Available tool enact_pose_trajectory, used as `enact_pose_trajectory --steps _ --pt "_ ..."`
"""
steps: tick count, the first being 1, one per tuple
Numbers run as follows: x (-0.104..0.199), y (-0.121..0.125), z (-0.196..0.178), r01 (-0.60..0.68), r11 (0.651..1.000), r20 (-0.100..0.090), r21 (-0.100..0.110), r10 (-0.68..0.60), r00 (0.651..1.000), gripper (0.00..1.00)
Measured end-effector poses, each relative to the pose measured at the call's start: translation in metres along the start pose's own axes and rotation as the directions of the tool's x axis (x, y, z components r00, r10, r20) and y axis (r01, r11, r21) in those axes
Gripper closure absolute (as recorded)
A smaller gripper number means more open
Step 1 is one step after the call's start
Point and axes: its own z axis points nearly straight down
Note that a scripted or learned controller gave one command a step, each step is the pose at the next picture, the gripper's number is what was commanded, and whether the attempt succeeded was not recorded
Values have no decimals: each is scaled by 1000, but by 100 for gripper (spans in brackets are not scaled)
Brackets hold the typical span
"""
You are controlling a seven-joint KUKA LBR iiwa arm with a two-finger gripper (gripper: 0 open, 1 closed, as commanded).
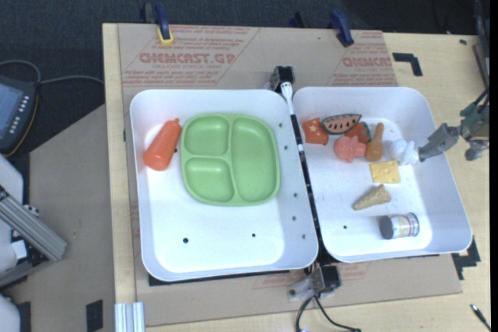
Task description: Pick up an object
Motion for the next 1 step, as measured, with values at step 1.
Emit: enact_pose_trajectory --steps 1 --pt "1 2 -6 4 1000 3 -12 -4 1000 0"
